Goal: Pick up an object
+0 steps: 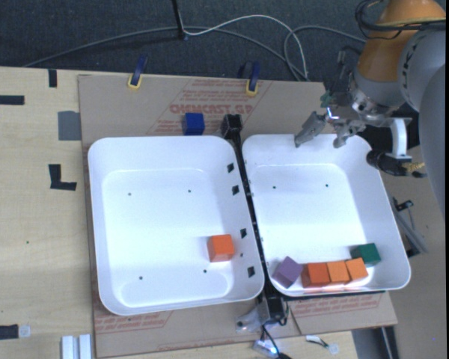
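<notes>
I have the end effector (323, 131) hanging released and unladen over the right bin's (337, 172) far rim, so I judge this the approach step. Next it must travel to the near wall, where one purple block (287, 271), two orange blocks (327, 274) and one green block (367, 254) sit; a third orange block (221, 247) lies in the left bin (157, 178).

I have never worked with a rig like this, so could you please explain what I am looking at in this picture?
It is one view from a camera fixed above a bench, looking down at a slant. The grey and orange arm reaching in from the right is a robot; its claw hangs open over the far edge of the right bin, holding nothing. The left bin holds one orange cube. Along the right bin's near wall sit a purple block, orange blocks and a green block. A blue cube lies behind the bins.
</notes>
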